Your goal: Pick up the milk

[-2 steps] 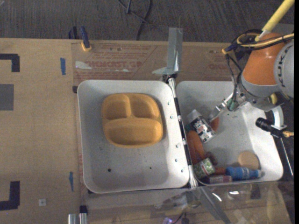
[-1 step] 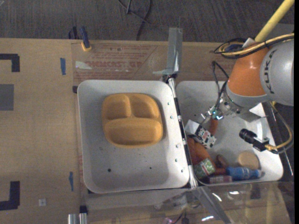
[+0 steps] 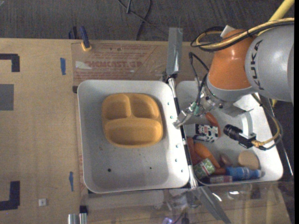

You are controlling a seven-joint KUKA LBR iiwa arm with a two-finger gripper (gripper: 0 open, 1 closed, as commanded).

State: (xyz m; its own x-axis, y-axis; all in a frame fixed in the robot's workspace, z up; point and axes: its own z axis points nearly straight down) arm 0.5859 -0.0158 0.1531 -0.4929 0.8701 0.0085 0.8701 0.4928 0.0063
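Observation:
The milk is a small white carton with black cow patches, lying on its side in the right bin near that bin's left wall. My gripper hangs over the upper left part of the same bin, just up and left of the carton, with its tip near the divide between the two bins. The carton lies on the bin floor beside the gripper, not in its hold. The grey arm with the orange band covers the back of the right bin.
The left bin holds a yellow divided plate. Around the milk in the right bin lie an orange carrot-like piece, a green can, a blue bottle, a tan round piece and a small orange item.

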